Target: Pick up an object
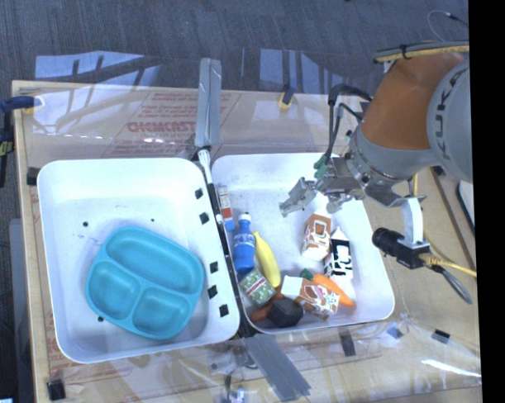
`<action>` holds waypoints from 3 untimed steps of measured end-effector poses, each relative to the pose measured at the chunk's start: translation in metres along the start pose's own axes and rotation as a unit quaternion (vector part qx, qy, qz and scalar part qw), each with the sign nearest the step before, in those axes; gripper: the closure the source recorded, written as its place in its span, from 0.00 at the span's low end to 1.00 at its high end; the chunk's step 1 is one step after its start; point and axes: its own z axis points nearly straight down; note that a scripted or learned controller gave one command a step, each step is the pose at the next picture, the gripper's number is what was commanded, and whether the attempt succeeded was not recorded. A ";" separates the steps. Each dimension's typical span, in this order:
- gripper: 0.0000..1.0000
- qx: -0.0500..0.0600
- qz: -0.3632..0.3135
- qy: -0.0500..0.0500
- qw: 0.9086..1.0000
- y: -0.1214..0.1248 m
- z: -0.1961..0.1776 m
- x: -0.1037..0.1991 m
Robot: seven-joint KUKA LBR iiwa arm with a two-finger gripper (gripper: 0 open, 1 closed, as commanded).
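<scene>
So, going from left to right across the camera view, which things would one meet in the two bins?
Blue divided plate → blue bottle → yellow banana → brown-and-white carton → black-and-white box. The tool hangs above the right bin, over the carton area.

We saw open floor along the right bin's (235,168) far side; cartons, a bottle (242,243) and a banana (268,260) crowded its near half.
</scene>
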 end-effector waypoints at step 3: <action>0.00 -0.001 -0.093 0.000 0.996 -0.031 0.064 -0.045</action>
